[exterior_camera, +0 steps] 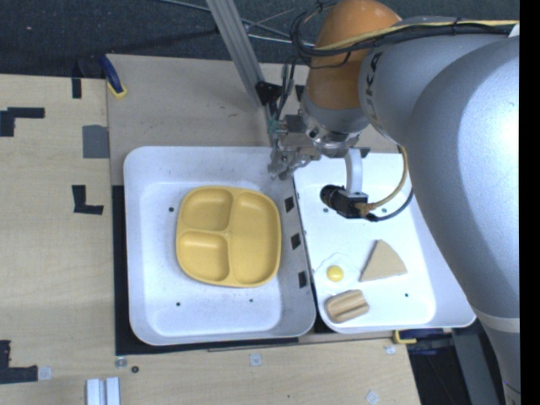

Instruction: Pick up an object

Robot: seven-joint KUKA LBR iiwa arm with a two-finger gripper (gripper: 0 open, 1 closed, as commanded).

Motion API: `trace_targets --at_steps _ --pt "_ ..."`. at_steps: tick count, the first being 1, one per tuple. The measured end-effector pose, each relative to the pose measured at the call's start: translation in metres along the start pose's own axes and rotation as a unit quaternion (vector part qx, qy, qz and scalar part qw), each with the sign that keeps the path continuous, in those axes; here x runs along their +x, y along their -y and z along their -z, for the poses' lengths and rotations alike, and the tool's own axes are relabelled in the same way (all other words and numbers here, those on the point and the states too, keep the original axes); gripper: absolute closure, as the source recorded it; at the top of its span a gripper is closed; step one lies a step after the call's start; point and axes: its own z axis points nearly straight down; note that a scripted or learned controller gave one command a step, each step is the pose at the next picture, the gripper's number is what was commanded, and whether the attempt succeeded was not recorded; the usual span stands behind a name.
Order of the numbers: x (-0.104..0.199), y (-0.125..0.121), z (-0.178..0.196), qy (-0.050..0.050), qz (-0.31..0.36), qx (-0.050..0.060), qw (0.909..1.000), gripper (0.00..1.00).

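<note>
The yellow plastic three-compartment plate (228, 235) is lying flat in the left white bin (152, 175), well below and to the left of the two-finger gripper (285, 160). The tan wedge-shaped piece (384, 261), the small yellow round piece (336, 272) and the tan bread-roll-shaped piece (347, 305) are lying in the right white bin (418, 294), toward its near end, well apart from the gripper. The wedge is sitting just right of the round piece; the roll is lying just below both.

The gripper is hanging from the grey arm (456, 133) below the orange band (350, 40), over the far end of the divide between the two bins. Nothing is showing between its fingers. Whether the gripper is spread or closed cannot be told from this view. Contact with the bin rim cannot be determined.
</note>
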Motion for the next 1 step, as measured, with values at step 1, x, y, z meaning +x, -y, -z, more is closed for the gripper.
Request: trace_targets --at_steps 1 --pt "0.0519 0.0153 0.0061 -0.001 0.001 0.001 1.0000 1.00"
